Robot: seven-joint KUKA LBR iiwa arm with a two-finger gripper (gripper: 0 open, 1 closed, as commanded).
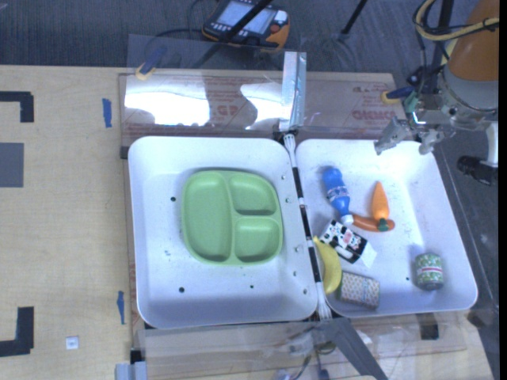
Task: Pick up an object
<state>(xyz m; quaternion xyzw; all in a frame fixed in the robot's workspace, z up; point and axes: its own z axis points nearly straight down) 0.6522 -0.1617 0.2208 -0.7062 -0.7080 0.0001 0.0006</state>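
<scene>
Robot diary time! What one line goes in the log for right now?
stage: before pick | gripper: above right bin far corner, holding nothing seen | right bin: bottle, carrot, banana | left bin: green tray

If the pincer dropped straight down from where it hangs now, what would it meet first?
Probably bare floor at the far right corner of the right bin, though depth is unclear. The pincer hangs at that rim, away from the carrot and blue bottle.
</scene>
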